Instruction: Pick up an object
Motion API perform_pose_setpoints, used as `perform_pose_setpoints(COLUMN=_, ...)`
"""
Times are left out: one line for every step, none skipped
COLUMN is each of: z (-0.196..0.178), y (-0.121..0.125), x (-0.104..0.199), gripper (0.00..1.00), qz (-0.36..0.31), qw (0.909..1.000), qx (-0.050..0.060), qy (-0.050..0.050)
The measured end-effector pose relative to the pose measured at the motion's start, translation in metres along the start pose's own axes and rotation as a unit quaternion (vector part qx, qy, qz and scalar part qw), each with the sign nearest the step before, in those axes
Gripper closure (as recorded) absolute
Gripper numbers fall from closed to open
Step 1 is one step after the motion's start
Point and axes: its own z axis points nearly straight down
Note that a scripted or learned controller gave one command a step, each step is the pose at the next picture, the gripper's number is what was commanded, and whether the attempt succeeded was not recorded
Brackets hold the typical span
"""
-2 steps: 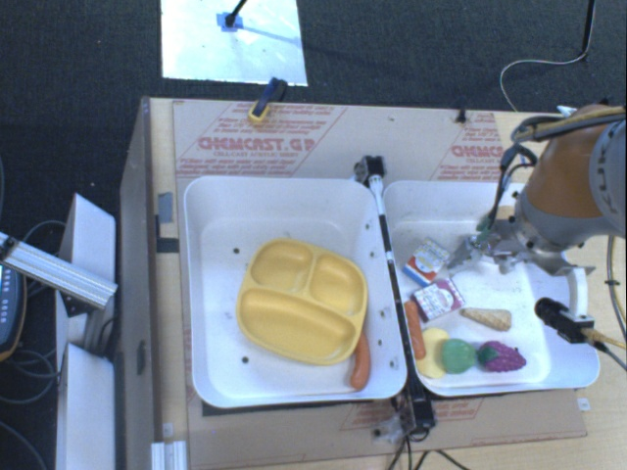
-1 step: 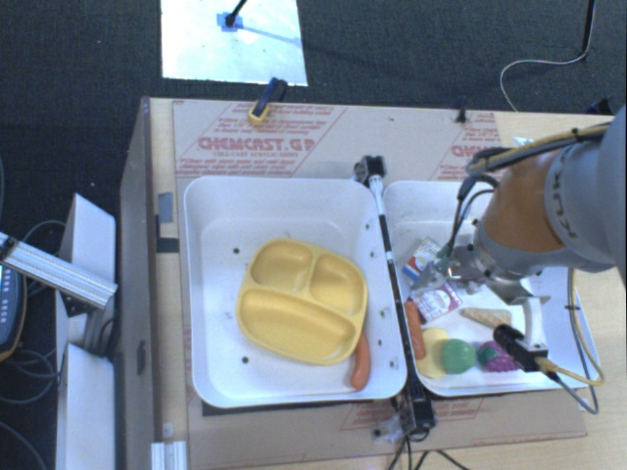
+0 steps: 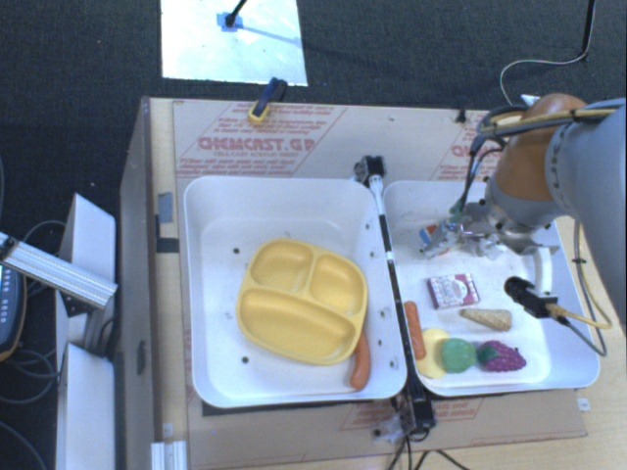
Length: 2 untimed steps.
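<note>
My gripper (image 3: 443, 237) hangs low over the back part of the right bin (image 3: 578, 360), below the grey arm and its orange band (image 3: 524, 164). A small blue and red bit shows at its tip, too blurred to identify. In front of it on the bin floor lie a red and white box (image 3: 453, 290), a tan wedge (image 3: 487, 317), an orange sausage (image 3: 415, 329), a yellow piece (image 3: 432, 352), a green ball (image 3: 457, 354) and purple grapes (image 3: 501, 356). None of these touches the gripper.
The left bin (image 3: 211, 262) holds a yellow divided plate (image 3: 302, 300) and a second sausage (image 3: 361, 362) by its front right corner. A black rod (image 3: 384, 233) runs along the divide between the bins. A black part with a yellow cable (image 3: 531, 299) sticks out near the right bin's right side.
</note>
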Motion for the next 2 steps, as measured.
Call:
perform_pose_setpoints(z=0.000, y=0.037, x=0.007, gripper=0.00, qz=0.000, qw=1.0000, qx=0.000, qy=0.000)
perform_pose_setpoints(z=-0.011, y=0.038, x=0.007, gripper=1.00, qz=-0.002, qw=1.0000, qx=-0.001, qy=0.000)
